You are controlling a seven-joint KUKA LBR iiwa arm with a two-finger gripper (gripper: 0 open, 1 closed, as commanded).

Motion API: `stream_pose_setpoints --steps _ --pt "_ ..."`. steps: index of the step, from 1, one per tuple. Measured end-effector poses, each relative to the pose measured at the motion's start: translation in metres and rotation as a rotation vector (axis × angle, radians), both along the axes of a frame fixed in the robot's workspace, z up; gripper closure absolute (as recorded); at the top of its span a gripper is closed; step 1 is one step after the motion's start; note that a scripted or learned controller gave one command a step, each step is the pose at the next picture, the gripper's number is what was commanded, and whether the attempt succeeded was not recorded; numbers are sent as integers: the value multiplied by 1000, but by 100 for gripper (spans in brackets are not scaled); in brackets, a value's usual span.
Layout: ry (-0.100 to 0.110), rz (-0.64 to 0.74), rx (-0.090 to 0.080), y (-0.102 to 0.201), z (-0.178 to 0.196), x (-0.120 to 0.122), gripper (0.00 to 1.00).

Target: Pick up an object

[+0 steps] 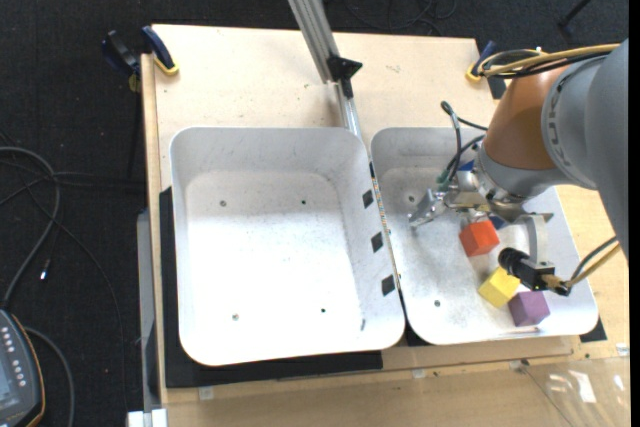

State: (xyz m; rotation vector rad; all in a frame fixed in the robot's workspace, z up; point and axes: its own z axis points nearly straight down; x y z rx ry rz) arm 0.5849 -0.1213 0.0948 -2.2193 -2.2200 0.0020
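Three small cubes lie in the right bin [400, 165]. An orange cube [479, 237] sits near the bin's middle, just below the wrist. A yellow cube [499, 289] and a purple cube [529, 307] lie side by side at the front right corner. My gripper [428, 208] hangs low over the bin floor, a little to the left of the orange cube and apart from it. I see nothing held in it. The arm comes in from the right and covers the bin's far right side.
The left bin [200, 155] stands beside the right one, and their walls meet in the middle of the bench. A slanted metal rail [305, 5] runs down from the top to the bins' shared back corner. Clamps sit at the bench's back corners.
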Motion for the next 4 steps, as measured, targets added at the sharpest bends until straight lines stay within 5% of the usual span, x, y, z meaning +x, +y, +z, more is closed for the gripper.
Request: stream_pose_setpoints --steps 1,2,3,4 --pt "0 -7 -4 -51 1 -75 0" --pt "-12 4 -6 -77 33 -1 0" --pt "-7 5 -2 -50 -1 55 0" --pt "-6 4 -4 -52 11 54 100"
